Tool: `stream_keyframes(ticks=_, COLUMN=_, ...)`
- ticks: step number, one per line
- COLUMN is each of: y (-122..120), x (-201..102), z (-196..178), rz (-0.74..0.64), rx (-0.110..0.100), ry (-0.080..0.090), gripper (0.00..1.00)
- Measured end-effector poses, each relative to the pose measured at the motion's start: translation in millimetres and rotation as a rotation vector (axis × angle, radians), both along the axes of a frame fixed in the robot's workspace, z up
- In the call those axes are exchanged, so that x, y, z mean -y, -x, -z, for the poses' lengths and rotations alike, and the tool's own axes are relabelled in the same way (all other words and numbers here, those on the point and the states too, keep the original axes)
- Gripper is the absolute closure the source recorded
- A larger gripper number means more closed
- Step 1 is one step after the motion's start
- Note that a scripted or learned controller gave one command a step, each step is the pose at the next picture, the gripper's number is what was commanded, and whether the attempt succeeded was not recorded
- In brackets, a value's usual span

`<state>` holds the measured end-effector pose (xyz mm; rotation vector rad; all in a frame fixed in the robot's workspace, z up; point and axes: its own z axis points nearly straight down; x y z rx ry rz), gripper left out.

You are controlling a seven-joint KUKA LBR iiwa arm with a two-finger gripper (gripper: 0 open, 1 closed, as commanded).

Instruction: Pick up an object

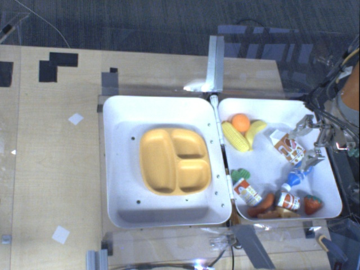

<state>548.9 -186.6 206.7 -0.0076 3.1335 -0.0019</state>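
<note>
My gripper (307, 143) hangs over the right side of the right bin (261, 162), its two fingers spread open. A red and white packet (287, 147) lies just left of the fingertips, not between them. A small blue and white bottle (295, 179) lies just below the lower finger. Further left are an orange (241, 122), a corn cob (235, 136) and a yellow fruit (256, 129). Along the bin's front lie a green piece (240, 174), a red and white can (247, 191), a sausage (264, 202), a second can (288, 200) and a strawberry (313, 205).
The left bin (121, 151) holds a yellow divided plate (173, 160). A metal post (215, 66) stands behind the wall between the two bins. The arm's orange band (349, 89) and its cables sit at the right edge.
</note>
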Motion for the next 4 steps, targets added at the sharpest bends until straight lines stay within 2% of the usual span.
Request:
stream_keyframes(ticks=1, y=27.9, x=18.5, z=77.4, rz=0.172, rx=-0.004, ry=-0.002, gripper=0.00)
stream_keyframes(ticks=2, y=-52.4, x=16.9, z=70.7, rz=0.349, rx=0.004, ry=-0.003, gripper=0.00)
stream_keyframes(ticks=3, y=-61.6, x=2.0, z=119.0, rz=1.049, rx=0.003, ry=-0.008, gripper=0.00)
stream_keyframes(ticks=4, y=-65.5, x=1.0, z=104.3, rz=1.039, rx=0.015, ry=-0.011, gripper=1.00)
